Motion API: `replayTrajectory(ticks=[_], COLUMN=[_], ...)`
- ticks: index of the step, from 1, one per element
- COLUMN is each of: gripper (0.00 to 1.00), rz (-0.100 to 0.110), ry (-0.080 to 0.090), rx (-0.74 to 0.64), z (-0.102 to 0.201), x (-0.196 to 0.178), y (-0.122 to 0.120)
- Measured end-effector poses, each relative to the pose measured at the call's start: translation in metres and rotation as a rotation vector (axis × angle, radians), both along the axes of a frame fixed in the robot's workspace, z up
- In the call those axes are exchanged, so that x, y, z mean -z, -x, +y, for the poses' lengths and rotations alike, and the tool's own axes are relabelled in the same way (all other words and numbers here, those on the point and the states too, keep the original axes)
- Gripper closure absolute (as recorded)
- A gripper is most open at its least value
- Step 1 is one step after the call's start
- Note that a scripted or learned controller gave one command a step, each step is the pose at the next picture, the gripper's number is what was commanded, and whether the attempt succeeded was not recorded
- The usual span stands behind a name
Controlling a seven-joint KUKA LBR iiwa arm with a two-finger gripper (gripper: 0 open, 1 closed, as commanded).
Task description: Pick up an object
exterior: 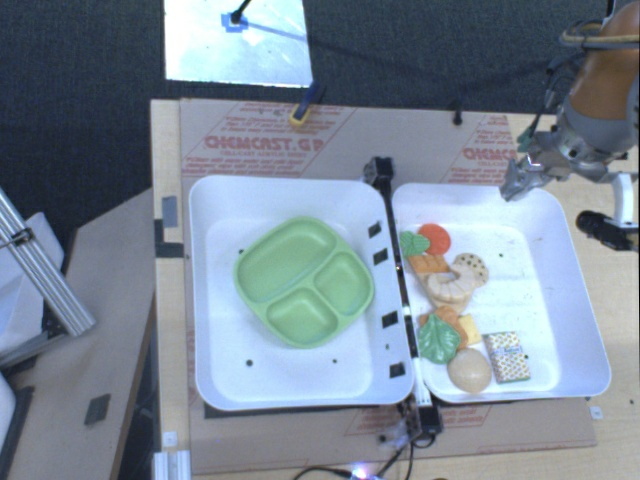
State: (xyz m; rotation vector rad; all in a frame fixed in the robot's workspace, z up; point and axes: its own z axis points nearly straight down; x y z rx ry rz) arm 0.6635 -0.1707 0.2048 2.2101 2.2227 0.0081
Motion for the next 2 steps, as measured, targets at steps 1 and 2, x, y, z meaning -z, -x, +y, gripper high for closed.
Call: replayTrajectory(ticks=[1,2], gripper=[1.00,1.00], rz=[0.003,0.006], ry=[0.000,-0.003], rx=[0.000,-0.004], z=[0.000,0.062], x=[-0.022,-0.016], y=[-0.001,-0.001])
